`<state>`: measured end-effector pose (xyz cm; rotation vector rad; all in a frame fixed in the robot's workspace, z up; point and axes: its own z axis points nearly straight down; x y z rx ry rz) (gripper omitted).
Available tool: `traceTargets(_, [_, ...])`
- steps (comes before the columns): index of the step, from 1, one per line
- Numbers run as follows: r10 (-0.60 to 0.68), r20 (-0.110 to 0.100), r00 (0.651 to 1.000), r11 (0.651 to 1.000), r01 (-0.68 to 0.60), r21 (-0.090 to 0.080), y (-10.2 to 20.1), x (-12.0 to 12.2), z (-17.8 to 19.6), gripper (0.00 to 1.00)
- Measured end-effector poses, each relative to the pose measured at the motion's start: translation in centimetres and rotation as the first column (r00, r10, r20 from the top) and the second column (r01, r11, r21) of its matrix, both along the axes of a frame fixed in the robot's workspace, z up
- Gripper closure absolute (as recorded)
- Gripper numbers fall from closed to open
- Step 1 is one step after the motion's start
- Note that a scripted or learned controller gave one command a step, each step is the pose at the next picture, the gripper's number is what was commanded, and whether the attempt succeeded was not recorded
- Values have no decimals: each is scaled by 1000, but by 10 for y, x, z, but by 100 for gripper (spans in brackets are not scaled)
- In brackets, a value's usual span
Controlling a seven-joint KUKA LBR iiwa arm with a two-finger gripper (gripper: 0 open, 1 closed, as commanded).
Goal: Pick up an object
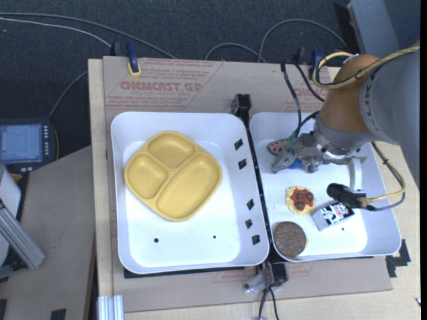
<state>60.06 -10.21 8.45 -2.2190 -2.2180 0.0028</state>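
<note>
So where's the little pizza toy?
The pizza toy lies in the right bin, just above the brown round patty and left of the black-and-white block.

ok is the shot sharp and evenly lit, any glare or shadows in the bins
Camera view: mostly sharp; the left bin glares near-white around the yellow divided plate, which casts only a faint shadow; the arm looks softer and shades the right bin beneath it.

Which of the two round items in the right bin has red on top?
The small yellow disc; the brown disc nearer the front is plain.
</note>
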Motion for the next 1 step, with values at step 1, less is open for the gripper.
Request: traceTargets(1, [0,3,1000,1000,0,1,0,1,12,100])
